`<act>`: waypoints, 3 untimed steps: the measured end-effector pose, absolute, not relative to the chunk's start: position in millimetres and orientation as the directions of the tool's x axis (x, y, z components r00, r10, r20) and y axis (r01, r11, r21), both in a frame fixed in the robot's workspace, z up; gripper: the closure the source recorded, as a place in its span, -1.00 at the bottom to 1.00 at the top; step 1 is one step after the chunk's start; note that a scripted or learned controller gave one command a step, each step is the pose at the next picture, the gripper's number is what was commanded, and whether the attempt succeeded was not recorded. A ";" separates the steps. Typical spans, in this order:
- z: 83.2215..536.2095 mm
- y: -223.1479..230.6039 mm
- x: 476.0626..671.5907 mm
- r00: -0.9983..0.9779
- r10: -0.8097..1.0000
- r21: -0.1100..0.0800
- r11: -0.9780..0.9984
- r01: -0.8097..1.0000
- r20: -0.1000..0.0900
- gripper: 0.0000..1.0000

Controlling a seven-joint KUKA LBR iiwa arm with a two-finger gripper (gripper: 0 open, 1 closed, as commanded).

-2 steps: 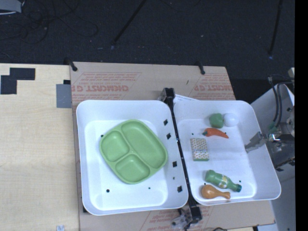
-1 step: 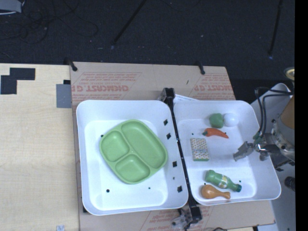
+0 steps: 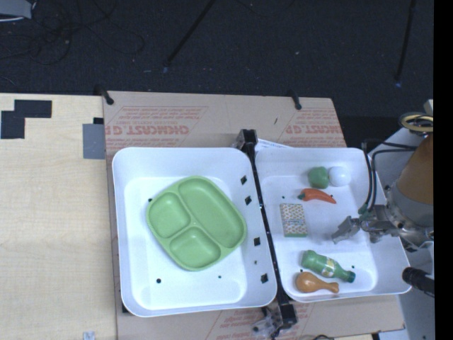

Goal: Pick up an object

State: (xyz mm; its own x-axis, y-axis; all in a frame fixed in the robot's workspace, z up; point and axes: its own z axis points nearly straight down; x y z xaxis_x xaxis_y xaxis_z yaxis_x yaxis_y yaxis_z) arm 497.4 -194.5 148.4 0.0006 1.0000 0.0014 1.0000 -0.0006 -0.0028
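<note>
A robotics lab, by the look of it: two shallow white bins (image 3: 134,163) clipped side by side on a cardboard sheet (image 3: 212,119) over a pale wooden bench (image 3: 49,225), loose cables (image 3: 42,9) trailing across dark carpet (image 3: 248,34) behind, and a grey robot arm (image 3: 414,204) reaching in from the right.

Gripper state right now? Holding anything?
Gripper: cannot be told from the camera view; nothing seen in it. It sits over the right bin, between the carrot and the green bottle.
</note>
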 end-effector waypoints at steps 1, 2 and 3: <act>87.7 -195.2 500.7 0.001 1.000 -0.002 -0.001 1.000 0.002 -1.00; 98.4 -197.0 499.9 0.006 1.000 -0.004 -0.006 1.000 0.001 1.00; 141.3 -189.9 498.1 -0.001 1.000 -0.003 0.001 1.000 0.001 1.00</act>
State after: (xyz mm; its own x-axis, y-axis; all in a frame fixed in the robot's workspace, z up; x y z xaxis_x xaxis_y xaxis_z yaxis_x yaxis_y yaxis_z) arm 498.1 -189.9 141.3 -0.0006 1.0000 0.0012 1.0000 0.0006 -0.0028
